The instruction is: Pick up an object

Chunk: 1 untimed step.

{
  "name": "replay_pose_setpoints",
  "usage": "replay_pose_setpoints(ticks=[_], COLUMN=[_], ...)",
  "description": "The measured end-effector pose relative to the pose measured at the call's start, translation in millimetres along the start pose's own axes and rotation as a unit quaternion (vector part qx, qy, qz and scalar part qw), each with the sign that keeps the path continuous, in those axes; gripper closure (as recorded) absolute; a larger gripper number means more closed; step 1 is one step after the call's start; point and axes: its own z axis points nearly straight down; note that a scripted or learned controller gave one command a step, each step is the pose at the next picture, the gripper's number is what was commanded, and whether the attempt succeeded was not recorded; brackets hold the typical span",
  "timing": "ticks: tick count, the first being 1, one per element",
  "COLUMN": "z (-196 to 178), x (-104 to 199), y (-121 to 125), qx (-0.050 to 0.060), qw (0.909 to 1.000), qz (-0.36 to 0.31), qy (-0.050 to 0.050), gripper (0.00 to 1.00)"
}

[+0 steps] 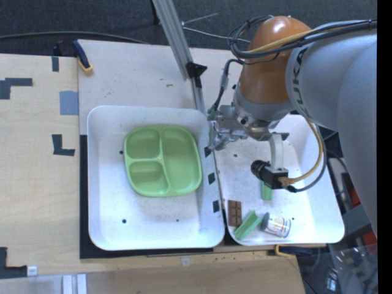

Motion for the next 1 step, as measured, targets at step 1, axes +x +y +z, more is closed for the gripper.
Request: replay_pose_setpoints(ticks=[1], z=[16.7], x=[53.7], y=[-12.9], qx=[0.001], qw=[1.0], qz=[0.0], qy=[0.0], gripper=[1.0])
